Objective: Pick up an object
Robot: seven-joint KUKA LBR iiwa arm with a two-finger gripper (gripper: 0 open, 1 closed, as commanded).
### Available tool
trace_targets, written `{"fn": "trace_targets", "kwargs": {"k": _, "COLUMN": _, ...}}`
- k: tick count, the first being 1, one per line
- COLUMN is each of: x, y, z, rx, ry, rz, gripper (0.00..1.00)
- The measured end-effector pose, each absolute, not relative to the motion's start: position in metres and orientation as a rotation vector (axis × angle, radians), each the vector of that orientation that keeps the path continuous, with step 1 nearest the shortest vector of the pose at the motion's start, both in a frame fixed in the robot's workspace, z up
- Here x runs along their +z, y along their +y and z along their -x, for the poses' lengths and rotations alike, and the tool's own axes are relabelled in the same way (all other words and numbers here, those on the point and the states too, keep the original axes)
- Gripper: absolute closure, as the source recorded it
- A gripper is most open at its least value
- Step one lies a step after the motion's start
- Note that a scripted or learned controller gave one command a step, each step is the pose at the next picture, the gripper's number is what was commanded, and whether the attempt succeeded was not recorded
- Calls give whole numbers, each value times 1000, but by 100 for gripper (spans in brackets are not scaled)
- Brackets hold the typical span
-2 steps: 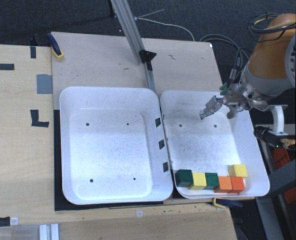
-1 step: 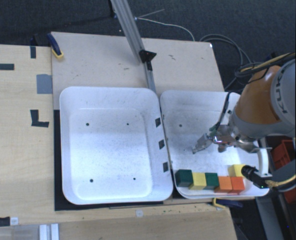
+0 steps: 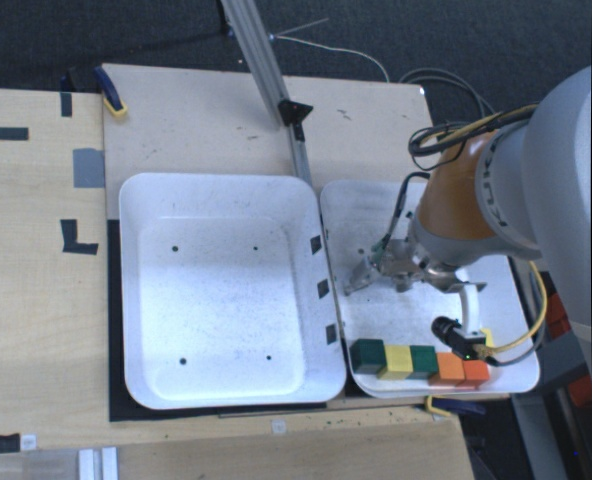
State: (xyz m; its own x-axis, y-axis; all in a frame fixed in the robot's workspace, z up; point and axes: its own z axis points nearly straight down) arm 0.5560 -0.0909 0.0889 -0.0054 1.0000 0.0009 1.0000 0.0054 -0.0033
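Reaching in from the right, arm [image 3: 496, 198] bends down over right bin [image 3: 361, 208], gripper [image 3: 361, 276] low above floor. Finger state: can't tell. Blocks [image 3: 416, 361] line the near wall

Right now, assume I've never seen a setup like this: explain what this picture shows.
One camera looks down at a slant on a bench. The big grey machine reaching in from the right is a robot arm with an orange band. At its end is a gripper, a two-finger claw for picking things up. Two white bins sit side by side: the left bin and the right bin, where the gripper hangs. Along that bin's near edge lies a row of blocks: green, yellow, green, two orange. I see nothing between the fingers.
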Motion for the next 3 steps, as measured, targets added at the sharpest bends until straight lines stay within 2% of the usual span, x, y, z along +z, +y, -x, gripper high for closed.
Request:
{"fn": "trace_targets", "kwargs": {"k": 1, "x": 101, "y": -93, "z": -555, "rx": 2, "ry": -2221, "rz": 2217, "gripper": 100}}
{"fn": "trace_targets", "kwargs": {"k": 2, "x": 110, "y": -92, "z": -554, "rx": 3, "ry": -2219, "rz": 2214, "gripper": 100}}
{"fn": "trace_targets", "kwargs": {"k": 3, "x": 250, "y": -143, "z": -545, "rx": -2, "ry": -2224, "rz": 2227, "gripper": 100}}
